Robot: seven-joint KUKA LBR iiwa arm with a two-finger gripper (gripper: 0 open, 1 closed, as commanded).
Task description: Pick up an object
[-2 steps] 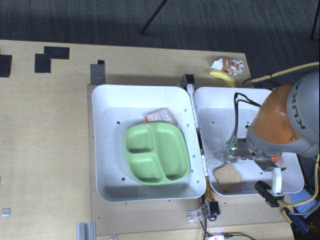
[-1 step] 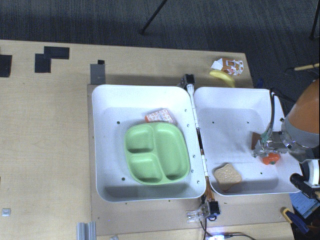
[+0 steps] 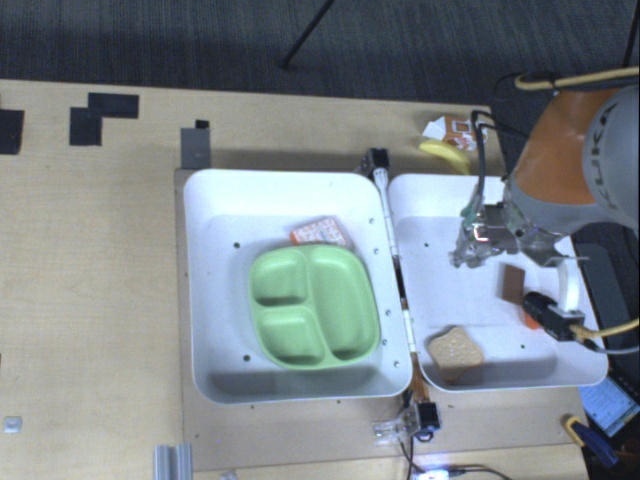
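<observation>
Overhead slant view of the bench (image 3: 90,298). Its left part is bare pale board, marked by black tape patches (image 3: 100,116) at 11 o'clock.

Left bin (image 3: 203,268): a green divided plate (image 3: 313,304) lies flat, centred slightly toward 5 o'clock. Its lower edge is near the bin's front wall. A red-and-white packet (image 3: 320,232) lies at the plate's 12 o'clock, touching or just overlapping its rim. Open white floor remains along the bin's 9 o'clock side and in the back corners.

Right bin (image 3: 430,218): it shares its long left edge with the left bin. A tan lump (image 3: 455,349) sits at 7 o'clock, close to the front wall and near the shared edge. The gripper (image 3: 470,256) hangs over the bin's middle, toward 1 o'clock from the lump and well apart from it. Whether it is spread or pressed together cannot be told, and nothing is seen pinched in it. A small brown block (image 3: 513,284) lies just beside the gripper at its 4 o'clock. The floor from 9 to 12 o'clock in this bin is open.

Beyond the right bin's back rim, at 12 o'clock, a yellow banana-like item (image 3: 445,152) rests on the bench.
</observation>
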